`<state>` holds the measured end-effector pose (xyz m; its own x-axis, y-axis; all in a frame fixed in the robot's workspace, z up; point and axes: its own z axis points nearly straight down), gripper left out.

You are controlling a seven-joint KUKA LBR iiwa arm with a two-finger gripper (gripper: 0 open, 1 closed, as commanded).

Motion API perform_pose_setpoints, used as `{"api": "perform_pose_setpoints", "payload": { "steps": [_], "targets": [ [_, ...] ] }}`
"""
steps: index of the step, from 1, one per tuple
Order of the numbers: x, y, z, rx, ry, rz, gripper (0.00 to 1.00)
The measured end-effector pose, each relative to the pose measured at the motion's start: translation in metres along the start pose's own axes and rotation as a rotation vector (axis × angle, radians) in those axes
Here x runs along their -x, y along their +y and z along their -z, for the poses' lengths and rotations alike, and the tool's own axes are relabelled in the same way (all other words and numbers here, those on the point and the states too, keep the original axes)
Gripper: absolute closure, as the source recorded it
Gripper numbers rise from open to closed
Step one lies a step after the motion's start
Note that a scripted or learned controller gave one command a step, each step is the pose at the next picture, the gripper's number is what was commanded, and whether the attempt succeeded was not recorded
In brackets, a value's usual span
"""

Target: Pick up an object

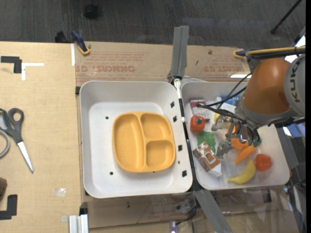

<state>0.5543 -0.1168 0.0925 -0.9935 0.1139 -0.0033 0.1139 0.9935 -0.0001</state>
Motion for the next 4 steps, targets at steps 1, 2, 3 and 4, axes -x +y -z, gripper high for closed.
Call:
{"api": "perform_pose_setpoints", "payload": {
  "steps": [1, 2, 3, 4],
  "targets": [
    [0.001, 0.001, 0.01, -0.001, -0.004, 0.003, 1.0],
    [0.07, 0.001, 0.199, 0.0, 0.001, -0.141, 1.0],
    [0.011, -0.037, 0.0, 0.0, 0.0, -0.102, 1.0],
    [0.011, -0.037, 0.0, 0.0, 0.001, -0.102, 0.0]
  ]
}}
